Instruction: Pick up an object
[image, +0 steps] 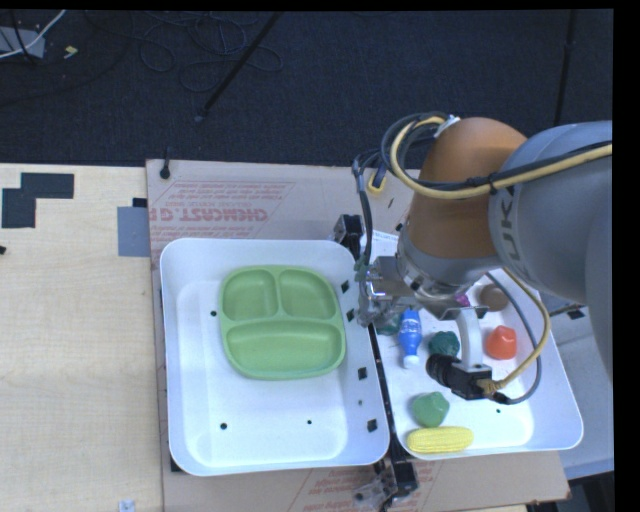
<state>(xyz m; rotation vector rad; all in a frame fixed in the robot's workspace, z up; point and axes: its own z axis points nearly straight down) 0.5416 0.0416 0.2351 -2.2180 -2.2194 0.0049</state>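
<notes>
A: Bench state, please. Left bin (190, 420)?

B: White, shallow. It carries a green divided plate (282, 322) with three compartments, lying flat toward the far half of the bin. The plate's right edge sits near the wall shared with the other bin.

A: Right bin (555, 425)?

B: Several small things. A blue and white bottle (409, 336) lies close to the shared wall. Just right of it is a dark green lump (445, 343). Further right, an orange object (501, 342). Toward the near edge, a lighter green object (431, 408), and just below it a yellow corn cob (438, 439) lying lengthwise along the near wall. A brown item (492, 297) is partly hidden under the arm; I cannot identify it.

A: Arm?

B: The arm (560, 210) reaches in from the right, orange band (465, 190) over the far part of the right bin. The gripper (378, 300) hangs at the shared wall, just left of the bottle.

A: Finger state?

B: Cannot tell. The wrist and cables cover them, and what shows is too dark and small to read. Nothing visible between them.
</notes>
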